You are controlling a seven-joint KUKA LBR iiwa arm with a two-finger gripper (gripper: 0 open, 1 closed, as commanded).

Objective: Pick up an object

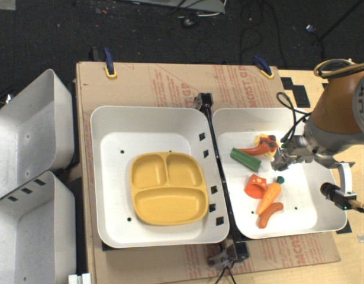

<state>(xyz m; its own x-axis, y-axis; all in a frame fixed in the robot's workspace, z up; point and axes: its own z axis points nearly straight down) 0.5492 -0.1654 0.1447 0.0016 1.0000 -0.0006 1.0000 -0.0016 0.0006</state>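
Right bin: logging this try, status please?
Tool low in right bin, grip unclear. Carrot, green stick lying loose. Yellow tray in left bin.

Yellow divided plate (168,189) flat in left bin (105,158); blue clamps (109,63) on bench's far edge.

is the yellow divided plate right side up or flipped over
Right side up: the yellow plate lies flat in the left bin with its three hollow compartments and raised dividers facing the camera.
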